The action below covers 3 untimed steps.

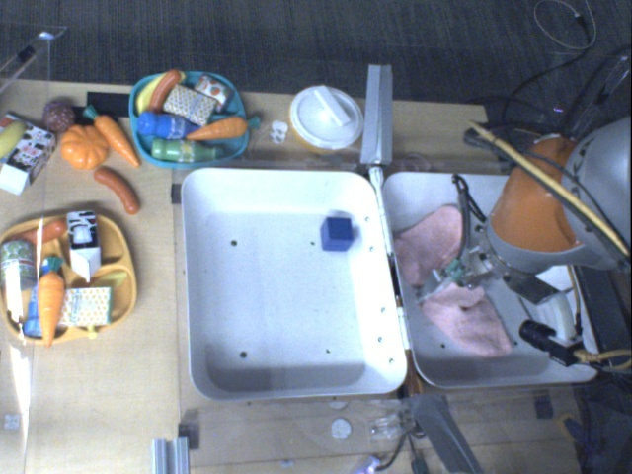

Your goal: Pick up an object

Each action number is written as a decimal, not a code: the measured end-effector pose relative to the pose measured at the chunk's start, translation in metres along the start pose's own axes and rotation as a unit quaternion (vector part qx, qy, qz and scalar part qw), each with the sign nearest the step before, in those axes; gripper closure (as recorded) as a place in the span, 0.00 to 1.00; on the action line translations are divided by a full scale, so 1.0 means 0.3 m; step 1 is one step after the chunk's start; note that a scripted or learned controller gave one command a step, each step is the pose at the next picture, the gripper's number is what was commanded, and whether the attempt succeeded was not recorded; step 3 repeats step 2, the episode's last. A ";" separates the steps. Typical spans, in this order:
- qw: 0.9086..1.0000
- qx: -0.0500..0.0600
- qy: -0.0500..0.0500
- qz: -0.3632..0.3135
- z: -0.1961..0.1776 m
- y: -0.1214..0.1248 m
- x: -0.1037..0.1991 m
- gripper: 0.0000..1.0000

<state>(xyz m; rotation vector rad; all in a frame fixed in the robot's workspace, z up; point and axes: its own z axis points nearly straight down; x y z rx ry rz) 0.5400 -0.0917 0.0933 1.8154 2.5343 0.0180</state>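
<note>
A small blue cube (338, 233) lies in the left white bin (247, 354), near its upper right part. The right bin (434, 191) holds two pink soft pieces: one (432, 237) at the upper left and one (468, 320) lower down. My gripper (458, 270) reaches in from the right and sits low between the two pink pieces, touching or just above them. The grey arm with its orange band (533, 210) covers the right part of that bin.
A metal divider (375, 117) stands behind the gap between the bins. Left of the bins are a blue bowl of toy food (188, 117), a yellow plate of toys (69, 275), loose toy vegetables (99, 151) and a white lid (326, 117). Cables (563, 349) run at the right.
</note>
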 end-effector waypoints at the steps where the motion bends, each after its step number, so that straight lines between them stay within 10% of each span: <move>1: 1.000 -0.004 -0.004 0.001 -0.039 0.008 -0.007 1.00; 2: 0.989 0.008 0.007 -0.149 -0.301 0.282 0.020 1.00; 3: 0.989 0.008 0.007 -0.149 -0.301 0.282 0.020 1.00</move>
